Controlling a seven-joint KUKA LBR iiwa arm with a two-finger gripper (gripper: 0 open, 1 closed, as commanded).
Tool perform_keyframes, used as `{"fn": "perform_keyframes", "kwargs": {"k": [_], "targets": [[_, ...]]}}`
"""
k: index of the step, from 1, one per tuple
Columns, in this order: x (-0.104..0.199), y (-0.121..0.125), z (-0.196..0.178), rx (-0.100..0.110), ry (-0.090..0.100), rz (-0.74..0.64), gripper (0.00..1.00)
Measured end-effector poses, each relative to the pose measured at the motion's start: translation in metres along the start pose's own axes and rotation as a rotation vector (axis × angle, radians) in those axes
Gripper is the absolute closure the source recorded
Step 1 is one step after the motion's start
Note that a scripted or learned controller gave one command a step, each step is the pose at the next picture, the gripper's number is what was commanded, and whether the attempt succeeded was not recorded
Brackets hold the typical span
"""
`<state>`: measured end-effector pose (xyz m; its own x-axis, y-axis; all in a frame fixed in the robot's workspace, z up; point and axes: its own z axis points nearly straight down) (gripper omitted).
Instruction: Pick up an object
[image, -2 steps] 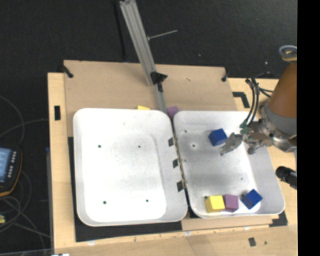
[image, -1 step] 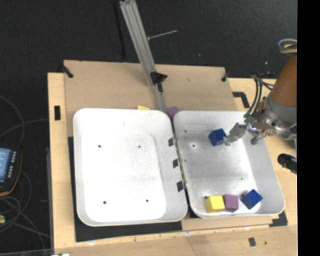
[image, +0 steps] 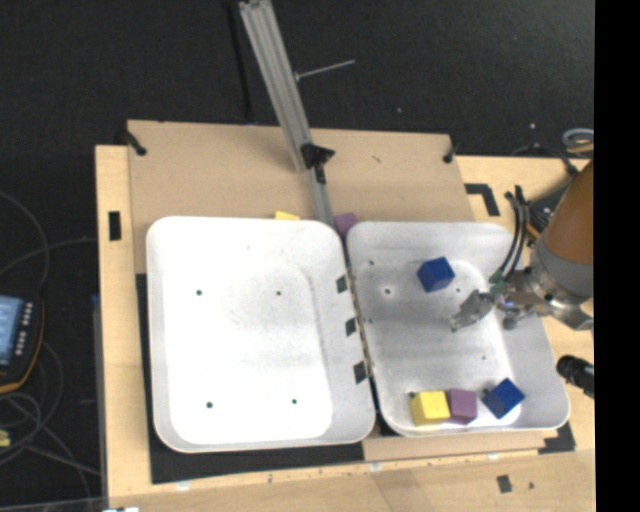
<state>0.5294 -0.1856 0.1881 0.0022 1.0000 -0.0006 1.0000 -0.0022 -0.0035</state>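
The counter (image: 420, 175) carries two white bins side by side. The left bin (image: 250, 330) shows a bare white floor with a few dark dots. The right bin (image: 400, 330) holds four blocks.

A blue cube (image: 435, 274) sits alone in the upper middle of the right bin, tilted a little off the bin's edges. Along the near wall three more blocks lie in a row: a yellow cube (image: 431, 406), a purple cube (image: 462, 404) touching it on its right, and a second blue block (image: 503, 397) just beside the purple one, turned at an angle and near the bin's near right corner.

The arm (image: 570, 235) comes in from the right, its orange band above the grey wrist. The end effector (image: 470, 312) reaches over the right bin, between the upper blue cube and the row of three, apart from all of them. One grey finger (image: 468, 314) points down and to the left toward the bin floor. Nothing is seen between the fingers, and how far they stand apart I cannot tell from this slant.

Behind the bins, at the far rim, a small yellow piece (image: 287, 215) and a small purple piece (image: 346, 222) lie on the counter near the gap between the bins. A grey pole (image: 285, 90) rises from there toward the top of the view.
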Motion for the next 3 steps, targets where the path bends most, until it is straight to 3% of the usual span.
{"fn": "perform_keyframes", "kwargs": {"k": [1, 2, 3], "targets": [[0.006, 0.025, 0.006, -0.006, 0.0, -0.006, 0.0], [0.023, 0.094, 0.094, -0.006, -0.001, -0.007, 0.0], [0.049, 0.128, 0.089, -0.009, -0.001, -0.008, 0.0]]}}
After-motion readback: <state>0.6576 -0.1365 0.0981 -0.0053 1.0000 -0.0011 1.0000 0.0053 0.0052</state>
